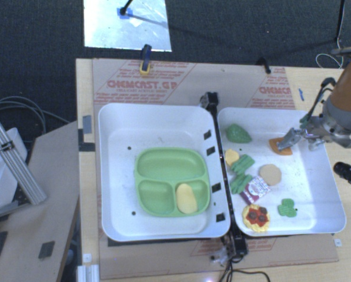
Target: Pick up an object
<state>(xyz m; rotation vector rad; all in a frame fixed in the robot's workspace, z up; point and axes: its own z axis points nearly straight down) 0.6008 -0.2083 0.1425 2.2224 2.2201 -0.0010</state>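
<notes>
My gripper (303, 141) hangs over the upper right part of the right bin (322, 184), its two fingers spread apart and nothing between them. An orange piece (280, 147) lies on the bin floor just beside the left fingertip. Further left in this bin are a green leafy piece (238, 134), a small yellow piece (231, 157), two green pods (242, 165), a tan round disc (270, 174), a red and white packet (258, 188), a yellow round piece with red spots (256, 217) and a small green floret (287, 208).
The left bin (119, 157) holds a green divided plate (163, 169) with a yellow oblong piece (187, 198) in its lower right compartment. A black clamped divider (213, 151) runs between the bins. A metal frame (10, 157) stands at the far left.
</notes>
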